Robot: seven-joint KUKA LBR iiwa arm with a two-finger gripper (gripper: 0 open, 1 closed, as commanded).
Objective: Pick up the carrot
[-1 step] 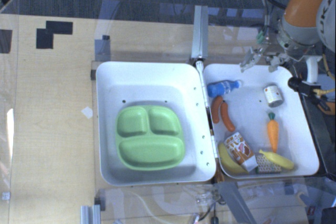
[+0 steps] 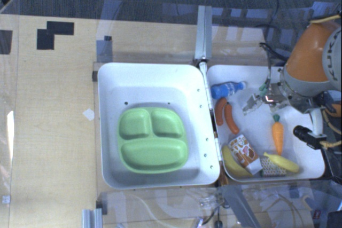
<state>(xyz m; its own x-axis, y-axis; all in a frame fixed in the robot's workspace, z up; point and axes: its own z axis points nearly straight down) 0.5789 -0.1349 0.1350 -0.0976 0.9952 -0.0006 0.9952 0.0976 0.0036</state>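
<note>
While the claw [image 2: 260,100] hangs spread and holding nothing above the right bin [image 2: 315,171] | carrot [image 2: 277,136] lies just below it, apart | green tray [image 2: 153,139] in left bin [image 2: 109,115]

Orange carrot [image 2: 278,138] w/ green top. Lime-green divided tray [image 2: 153,140] in white left bin [image 2: 149,75]. Right bin [image 2: 307,165], also white: blue bottle [image 2: 226,88], red-orange sausages [image 2: 226,115], yellow banana [image 2: 281,162], red/white printed packet [image 2: 244,151]. Counter [image 2: 48,115] pale wood w/ black marks. Arm [image 2: 315,56] orange & grey.
</note>
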